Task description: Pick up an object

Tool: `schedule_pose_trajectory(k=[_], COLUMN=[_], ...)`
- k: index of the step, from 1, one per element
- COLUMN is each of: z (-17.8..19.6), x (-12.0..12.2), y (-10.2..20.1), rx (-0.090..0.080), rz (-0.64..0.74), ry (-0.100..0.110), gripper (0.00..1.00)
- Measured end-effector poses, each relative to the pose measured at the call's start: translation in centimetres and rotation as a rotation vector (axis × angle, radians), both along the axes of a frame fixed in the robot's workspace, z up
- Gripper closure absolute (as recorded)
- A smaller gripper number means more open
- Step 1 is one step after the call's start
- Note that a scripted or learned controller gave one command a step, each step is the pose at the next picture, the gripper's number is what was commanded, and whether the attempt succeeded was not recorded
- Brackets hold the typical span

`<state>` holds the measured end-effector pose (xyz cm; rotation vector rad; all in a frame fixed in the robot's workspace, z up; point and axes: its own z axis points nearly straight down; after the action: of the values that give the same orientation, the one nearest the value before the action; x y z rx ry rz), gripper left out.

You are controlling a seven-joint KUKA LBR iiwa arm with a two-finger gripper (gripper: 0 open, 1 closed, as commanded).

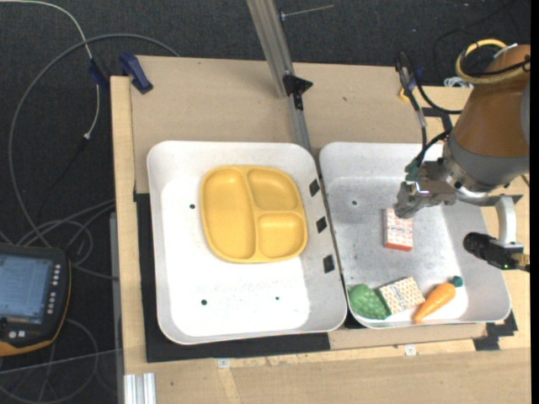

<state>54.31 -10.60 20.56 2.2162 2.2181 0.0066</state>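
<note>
Pincer [408,209] just above small box [398,230], grip state unclear, box print too small to read.

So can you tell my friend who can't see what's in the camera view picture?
A grey robot arm's hand hangs just above a small orange-and-white box in the right white bin. A toy carrot, patterned packet and green toy lie along its near edge; the left white bin holds a yellow divided plate.

Open bin floor [362,251] left of box [398,230].
</note>
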Motion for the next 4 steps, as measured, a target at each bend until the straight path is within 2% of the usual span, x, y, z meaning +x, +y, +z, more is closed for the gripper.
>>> schedule_pose_trajectory(k=[1, 2, 3, 4], z=[4.4, 6.8, 7.2, 6.1], x=[-0.1, 0.1, -0.7, -0.6], y=[-0.3, -0.3, 4.9, 10.9], rx=[0.0, 0.001, 0.005, 0.005], rz=[0.0, 0.001, 0.006, 0.007], ry=[0.001, 0.003, 0.008, 0.01], gripper=[1.0, 1.0, 1.0, 1.0])
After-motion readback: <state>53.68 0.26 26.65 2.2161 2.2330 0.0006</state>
